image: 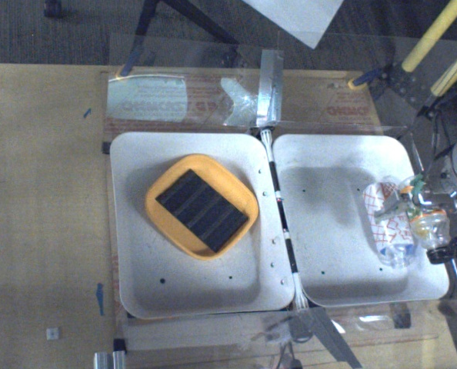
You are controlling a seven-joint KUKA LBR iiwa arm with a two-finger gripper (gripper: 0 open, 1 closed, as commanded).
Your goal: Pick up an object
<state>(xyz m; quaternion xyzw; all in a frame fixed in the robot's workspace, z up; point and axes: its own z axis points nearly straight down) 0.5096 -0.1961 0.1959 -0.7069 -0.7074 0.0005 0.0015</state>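
bench (pixel 44 206) bears two white bins. left bin (pixel 136 275) holds an orange tray with dark ribbed insert (pixel 201 206). right bin (pixel 328 267) holds a crumpled clear plastic wrapper with red print (pixel 390 221), writing unreadable, at its right wall. gripper (pixel 432 220) is just beside the wrapper; its state i cannot tell.

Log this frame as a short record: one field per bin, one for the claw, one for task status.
left bin: holds one yellow-rimmed object with a dark ribbed panel, lying near the bin's middle
right bin: holds a crumpled clear wrapper with red print against its right wall
claw: at the right bin's right edge, over the wrapper; too cluttered to judge its grip
task status: no object seen lifted; both items rest in their bins
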